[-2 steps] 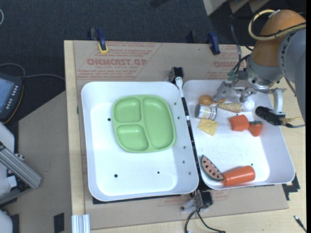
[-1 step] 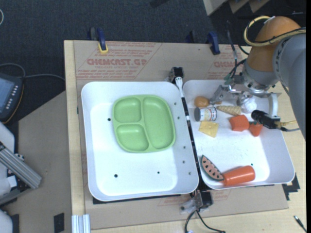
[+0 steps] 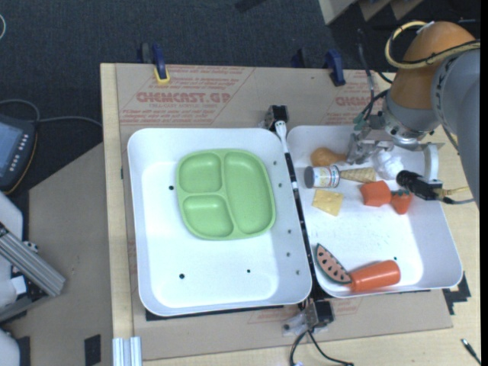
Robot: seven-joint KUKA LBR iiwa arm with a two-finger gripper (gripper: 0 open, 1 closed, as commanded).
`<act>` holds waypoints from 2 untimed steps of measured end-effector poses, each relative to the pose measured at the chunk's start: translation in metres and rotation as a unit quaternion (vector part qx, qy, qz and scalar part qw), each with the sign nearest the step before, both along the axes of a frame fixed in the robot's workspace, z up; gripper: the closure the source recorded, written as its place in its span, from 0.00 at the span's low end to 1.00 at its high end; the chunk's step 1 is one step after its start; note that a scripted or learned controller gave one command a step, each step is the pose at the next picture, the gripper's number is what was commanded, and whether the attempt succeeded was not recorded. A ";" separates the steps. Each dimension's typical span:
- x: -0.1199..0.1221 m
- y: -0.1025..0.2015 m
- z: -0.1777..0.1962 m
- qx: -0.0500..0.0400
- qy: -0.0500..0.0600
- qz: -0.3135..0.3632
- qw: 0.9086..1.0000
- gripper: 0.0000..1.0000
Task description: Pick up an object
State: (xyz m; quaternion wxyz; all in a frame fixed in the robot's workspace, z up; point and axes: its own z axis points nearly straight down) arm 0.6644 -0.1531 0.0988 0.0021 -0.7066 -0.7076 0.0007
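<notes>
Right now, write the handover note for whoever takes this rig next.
End effector: low over the far end of the right bin, above the ice cream cone; nothing visibly held.
Right bin: small jar, cheese wedge, red block, watermelon slice, orange cylinder.
Left bin: green divided plate.
Done: no pick shown.
Left: grasp and lift one object.

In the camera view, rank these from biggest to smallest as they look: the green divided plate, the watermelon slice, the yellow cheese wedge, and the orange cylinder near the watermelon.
1. Green plastic divided plate, by far the largest.
2. Orange plastic cylinder.
3. Red toy watermelon slice, close to the cylinder, so that order is unsure.
4. Yellow toy cheese wedge, smallest.
</notes>
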 end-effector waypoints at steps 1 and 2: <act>-0.008 0.003 0.053 -0.002 -0.006 -0.001 1.000 1.00; -0.006 0.002 0.098 -0.002 -0.006 0.000 1.000 1.00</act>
